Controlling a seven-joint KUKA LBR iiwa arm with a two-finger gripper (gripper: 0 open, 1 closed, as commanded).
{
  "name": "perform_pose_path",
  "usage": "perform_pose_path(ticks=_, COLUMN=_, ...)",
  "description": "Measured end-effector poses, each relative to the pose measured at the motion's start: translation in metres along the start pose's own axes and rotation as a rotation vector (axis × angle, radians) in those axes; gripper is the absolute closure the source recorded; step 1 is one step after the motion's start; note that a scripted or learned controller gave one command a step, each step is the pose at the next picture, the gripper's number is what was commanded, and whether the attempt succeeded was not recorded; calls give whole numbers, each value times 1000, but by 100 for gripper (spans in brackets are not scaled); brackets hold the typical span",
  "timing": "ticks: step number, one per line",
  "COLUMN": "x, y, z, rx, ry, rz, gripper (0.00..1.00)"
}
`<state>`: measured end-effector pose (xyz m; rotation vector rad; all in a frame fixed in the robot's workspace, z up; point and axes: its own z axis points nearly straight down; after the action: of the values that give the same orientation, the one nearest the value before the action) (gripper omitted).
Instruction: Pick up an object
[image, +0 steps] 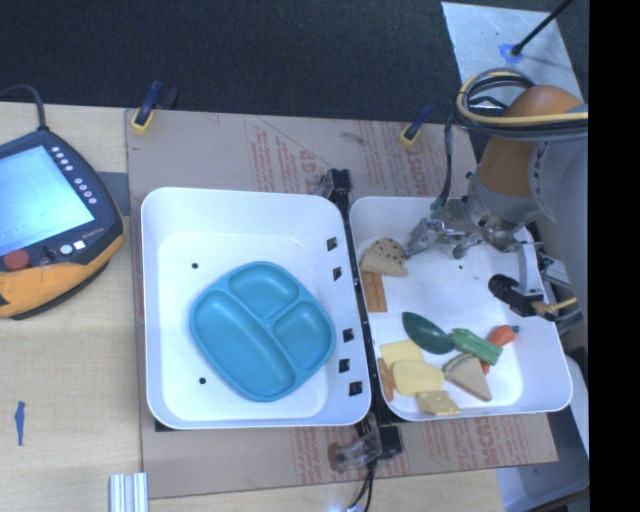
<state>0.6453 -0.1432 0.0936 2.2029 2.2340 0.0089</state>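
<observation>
The arm comes in from three o'clock and its gripper (447, 236) hangs over the far part of the right bin (545, 400), toward twelve o'clock of that bin; the metal claw is spread, with nothing between its fingers. Just beside it at nine o'clock lies a tan bread-like wedge (384, 258), the nearest candidate and the one lying most alone. The other toy foods crowd the near half at six o'clock: a dark green spoon (430, 332), a green-stemmed piece with an orange-red carrot-like tip (490, 342), yellow cheese slices (412, 370), a small cracker-like piece (437, 403) and a sandwich triangle (468, 378), several touching or overlapping. To do the pick well, I would judge it best to centre the spread claw over the wedge, straddle its narrow width and descend straight, since that piece has bare floor on its three o'clock side. The risk is the bin's left wall and the divider clips (345, 255) close at nine o'clock, which leave little room for the outer finger. The middle of the right bin offers open floor for approach and lift. The left bin (165, 210) holds a blue divided plate (262, 330), well apart.
</observation>
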Motion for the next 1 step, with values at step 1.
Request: perform_pose_path(ticks=1, x=-44, y=-68, z=1, rx=15, ry=-2, rz=15, gripper=0)
